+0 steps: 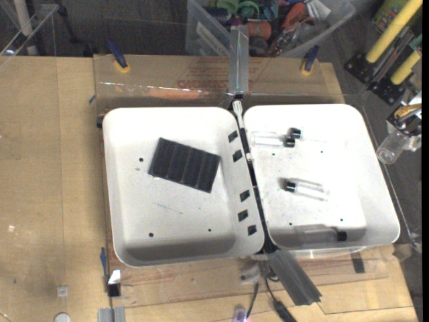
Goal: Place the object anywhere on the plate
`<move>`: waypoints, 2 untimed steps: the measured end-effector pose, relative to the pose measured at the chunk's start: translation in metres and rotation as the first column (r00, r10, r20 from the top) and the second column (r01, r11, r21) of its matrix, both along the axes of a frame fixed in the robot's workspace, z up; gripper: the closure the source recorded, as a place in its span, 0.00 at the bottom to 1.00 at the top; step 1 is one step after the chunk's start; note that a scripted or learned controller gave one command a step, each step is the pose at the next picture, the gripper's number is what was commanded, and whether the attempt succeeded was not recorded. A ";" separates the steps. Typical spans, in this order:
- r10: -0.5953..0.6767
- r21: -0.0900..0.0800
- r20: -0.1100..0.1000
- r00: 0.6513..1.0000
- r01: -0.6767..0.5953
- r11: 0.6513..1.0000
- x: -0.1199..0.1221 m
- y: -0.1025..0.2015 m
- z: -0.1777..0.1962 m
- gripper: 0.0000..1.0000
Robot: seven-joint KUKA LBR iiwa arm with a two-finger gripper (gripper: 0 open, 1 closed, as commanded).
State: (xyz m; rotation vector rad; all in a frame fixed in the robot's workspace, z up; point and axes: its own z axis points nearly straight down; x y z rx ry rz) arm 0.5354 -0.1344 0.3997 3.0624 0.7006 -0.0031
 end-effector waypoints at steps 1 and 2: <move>-0.197 0.000 0.001 0.980 0.197 0.980 0.031 0.013 -0.016 1.00; 0.089 0.000 0.001 0.996 -0.089 0.996 0.039 0.047 0.035 1.00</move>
